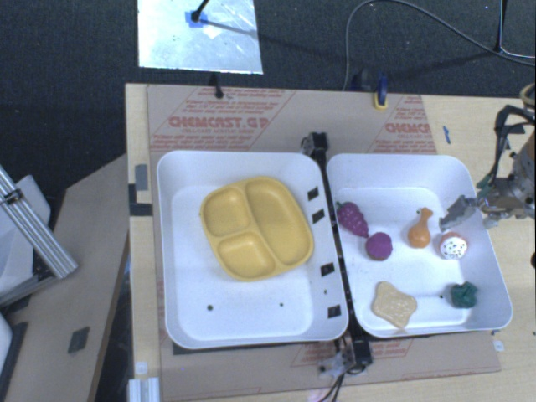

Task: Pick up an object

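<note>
Counter (100,224) bears two bins | gripper (466,210), grip state unclear, hangs at 3 o'clock above spotted ball (453,246).

1. The arm (521,174) shows at the right edge of the bench as a cluster of grey metal parts.
2. Its end piece is a gripper (459,213) of dull grey metal with a slim, angular, blade-like tip.
3. Behind that tip sits a blockier grey body with darker recesses and small fittings, too blurred to make out.
4. Thin dark cables (502,145) loop beside the upper part of the wrist.
5. A pale, tan-coloured curved piece (529,95) shows at the far right edge above the cables.
</note>
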`<action>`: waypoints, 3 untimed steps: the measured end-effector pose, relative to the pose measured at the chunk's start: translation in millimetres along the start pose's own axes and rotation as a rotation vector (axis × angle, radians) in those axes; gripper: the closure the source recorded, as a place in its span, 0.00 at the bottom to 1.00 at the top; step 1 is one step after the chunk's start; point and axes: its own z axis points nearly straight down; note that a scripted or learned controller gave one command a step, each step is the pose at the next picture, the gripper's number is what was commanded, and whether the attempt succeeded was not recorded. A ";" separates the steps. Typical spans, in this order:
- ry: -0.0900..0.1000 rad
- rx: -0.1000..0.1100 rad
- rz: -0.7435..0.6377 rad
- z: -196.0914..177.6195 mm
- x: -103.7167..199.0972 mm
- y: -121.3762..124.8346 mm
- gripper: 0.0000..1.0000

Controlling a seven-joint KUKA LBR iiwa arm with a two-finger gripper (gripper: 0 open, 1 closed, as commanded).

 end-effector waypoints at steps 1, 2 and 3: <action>-0.003 -0.012 -0.004 -7.1 1.0 2.7 0.00; -0.002 -0.010 -0.001 52.3 -5.5 7.0 0.00; -0.008 -0.020 -0.001 98.7 -5.4 0.1 0.00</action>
